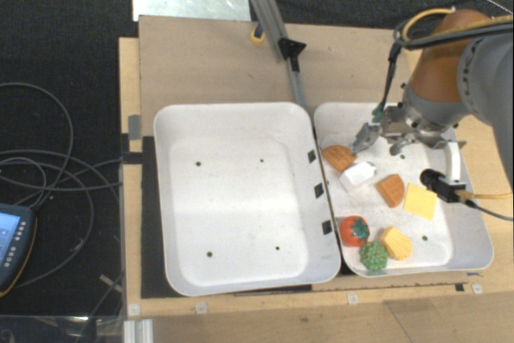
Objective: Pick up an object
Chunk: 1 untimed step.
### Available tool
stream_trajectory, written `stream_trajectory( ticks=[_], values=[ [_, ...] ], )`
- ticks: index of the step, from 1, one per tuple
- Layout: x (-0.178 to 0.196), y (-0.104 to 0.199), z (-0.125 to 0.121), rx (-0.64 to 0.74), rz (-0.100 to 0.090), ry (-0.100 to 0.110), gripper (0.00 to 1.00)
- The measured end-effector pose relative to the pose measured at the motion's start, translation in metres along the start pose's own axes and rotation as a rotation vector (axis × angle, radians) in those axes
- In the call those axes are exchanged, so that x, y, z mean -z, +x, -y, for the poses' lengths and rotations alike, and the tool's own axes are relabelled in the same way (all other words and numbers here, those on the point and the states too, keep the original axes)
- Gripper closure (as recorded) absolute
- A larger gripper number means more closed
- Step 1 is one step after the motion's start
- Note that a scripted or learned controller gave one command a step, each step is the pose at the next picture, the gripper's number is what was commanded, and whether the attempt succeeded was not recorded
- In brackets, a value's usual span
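Several small toy foods lie in the right bin (pixel 474 253): a brown bread-like piece (pixel 338 157), a white block (pixel 358 173), an orange chunk (pixel 391 190), a yellow wedge (pixel 420 201), a red tomato (pixel 354 230), a green broccoli (pixel 373 255) and a yellow piece (pixel 397 243). My gripper (pixel 381 142) hangs over the back of this bin, just right of and above the brown piece. Its fingers stand open, with nothing between them.
The left bin (pixel 233 197) sits beside the right one, with black clips along the shared rim. A grey pole (pixel 269 4) slants across the bench's back. Cables trail from the wrist to the right edge.
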<state>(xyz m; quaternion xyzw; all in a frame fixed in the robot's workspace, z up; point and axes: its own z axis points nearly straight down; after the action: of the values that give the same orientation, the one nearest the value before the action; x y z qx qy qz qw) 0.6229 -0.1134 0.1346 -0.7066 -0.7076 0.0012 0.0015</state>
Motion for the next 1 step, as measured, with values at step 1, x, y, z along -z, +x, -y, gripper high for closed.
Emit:
stream_trajectory(
  ticks=[1],
  values=[
    [-0.0423,0.0007,-0.002,0.0,-0.002,-0.006,0.0]
  ],
)
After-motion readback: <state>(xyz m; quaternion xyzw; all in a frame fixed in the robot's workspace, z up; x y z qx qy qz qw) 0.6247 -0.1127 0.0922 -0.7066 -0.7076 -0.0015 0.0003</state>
